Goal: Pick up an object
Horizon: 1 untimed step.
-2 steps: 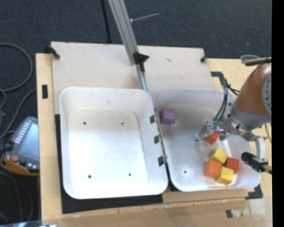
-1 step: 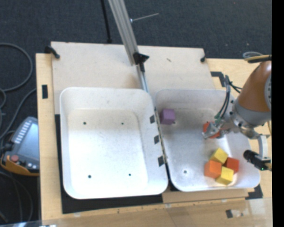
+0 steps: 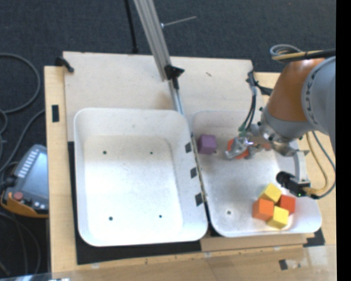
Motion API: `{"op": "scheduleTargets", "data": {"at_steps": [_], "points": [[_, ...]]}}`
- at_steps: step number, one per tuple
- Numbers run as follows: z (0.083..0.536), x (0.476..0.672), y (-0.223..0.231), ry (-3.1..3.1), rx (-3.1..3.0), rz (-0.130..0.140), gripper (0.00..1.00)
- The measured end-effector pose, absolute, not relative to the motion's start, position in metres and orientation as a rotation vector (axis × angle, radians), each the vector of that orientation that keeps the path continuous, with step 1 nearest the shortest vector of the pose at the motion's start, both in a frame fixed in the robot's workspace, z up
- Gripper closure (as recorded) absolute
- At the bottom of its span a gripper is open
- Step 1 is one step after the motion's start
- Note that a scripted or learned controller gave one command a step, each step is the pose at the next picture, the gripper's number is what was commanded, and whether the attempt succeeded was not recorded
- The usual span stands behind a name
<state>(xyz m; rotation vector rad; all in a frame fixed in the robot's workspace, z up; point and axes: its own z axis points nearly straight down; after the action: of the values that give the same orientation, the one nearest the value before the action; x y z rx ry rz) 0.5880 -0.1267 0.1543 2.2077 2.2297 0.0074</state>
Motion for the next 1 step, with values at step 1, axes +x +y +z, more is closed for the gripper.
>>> {"op": "scheduleTargets", "data": {"at_steps": [1], "points": [[0.1994,0.5751,-0.0638,2.230,2.210,0.008,1.00]]}}
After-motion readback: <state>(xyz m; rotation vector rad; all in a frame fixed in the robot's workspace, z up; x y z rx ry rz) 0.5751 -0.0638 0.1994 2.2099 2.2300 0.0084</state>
